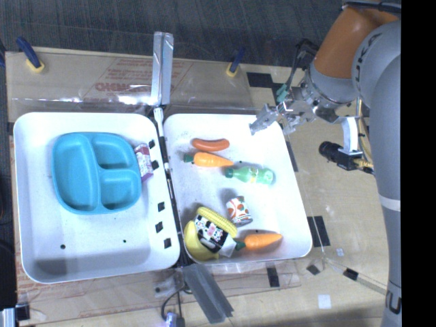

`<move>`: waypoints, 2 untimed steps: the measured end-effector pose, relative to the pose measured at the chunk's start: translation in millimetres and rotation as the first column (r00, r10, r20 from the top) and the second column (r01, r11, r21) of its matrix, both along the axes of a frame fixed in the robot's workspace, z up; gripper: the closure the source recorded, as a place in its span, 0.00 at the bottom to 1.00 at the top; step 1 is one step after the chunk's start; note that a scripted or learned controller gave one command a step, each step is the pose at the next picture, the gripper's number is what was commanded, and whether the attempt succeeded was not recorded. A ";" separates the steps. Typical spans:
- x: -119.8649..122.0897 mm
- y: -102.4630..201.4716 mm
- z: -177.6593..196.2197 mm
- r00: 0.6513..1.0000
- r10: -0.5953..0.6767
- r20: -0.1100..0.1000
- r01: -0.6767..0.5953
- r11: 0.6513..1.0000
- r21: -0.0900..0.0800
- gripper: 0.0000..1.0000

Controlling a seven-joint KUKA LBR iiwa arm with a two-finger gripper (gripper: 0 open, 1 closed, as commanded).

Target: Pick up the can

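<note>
Near the right bin's lower middle lies the can, well apart from the empty, open hand.

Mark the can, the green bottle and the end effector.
can point(238, 210), camera view: on its red and white side.
green bottle point(251, 175), camera view: mid-body.
end effector point(261, 123), camera view: at the fingertips, over the right bin's top right corner.
</note>
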State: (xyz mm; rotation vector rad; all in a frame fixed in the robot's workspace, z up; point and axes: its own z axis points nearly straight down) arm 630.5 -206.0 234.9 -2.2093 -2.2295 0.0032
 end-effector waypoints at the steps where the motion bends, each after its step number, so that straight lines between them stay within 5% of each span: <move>1: 20.6 -1.0 -42.4 0.999 0.033 -0.001 -0.033 0.999 0.001 0.00; 2: -45.3 -3.7 -134.2 0.989 0.146 0.016 -0.146 0.989 -0.004 0.00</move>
